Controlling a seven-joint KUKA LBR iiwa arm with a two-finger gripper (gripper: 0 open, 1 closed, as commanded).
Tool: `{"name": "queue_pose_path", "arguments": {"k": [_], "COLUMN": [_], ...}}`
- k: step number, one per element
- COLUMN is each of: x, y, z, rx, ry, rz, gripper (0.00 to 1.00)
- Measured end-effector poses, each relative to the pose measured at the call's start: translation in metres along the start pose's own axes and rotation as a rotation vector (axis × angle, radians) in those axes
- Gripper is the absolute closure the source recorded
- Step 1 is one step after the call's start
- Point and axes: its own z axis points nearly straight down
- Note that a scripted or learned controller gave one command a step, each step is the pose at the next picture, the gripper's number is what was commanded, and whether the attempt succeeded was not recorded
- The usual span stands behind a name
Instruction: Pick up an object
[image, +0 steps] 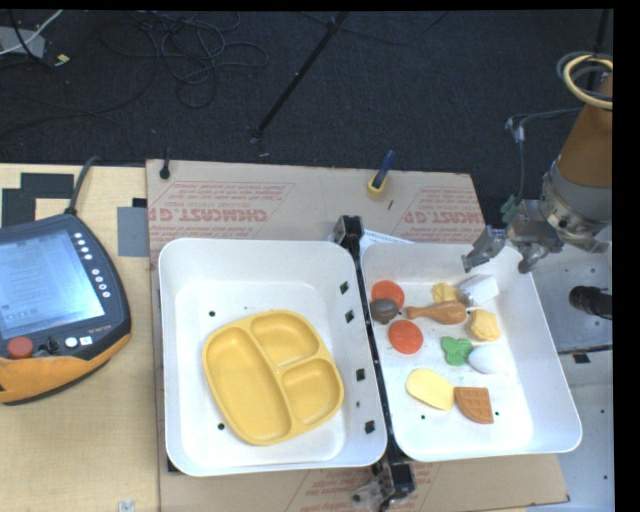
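white bin (560, 400): crowded toys.
my jaws (505, 252): spread wide, holding nothing.
aim: isolated yellow piece (430, 389), descend straight.

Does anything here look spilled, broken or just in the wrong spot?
Nothing stands out. The small toy foods, such as the brown drumstick, lie loosely inside the right white bin, none over its rim. The yellow divided plate sits flat in the left white bin, turned slightly askew.
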Motion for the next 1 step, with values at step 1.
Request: {"name": "queue_pose_path", "arguments": {"k": [1], "x": [-0.0417], "y": [-0.0413], "z": [0.1623], "rx": [0.009], "ry": [0.002], "rz": [0.004], "gripper": [0.00]}}
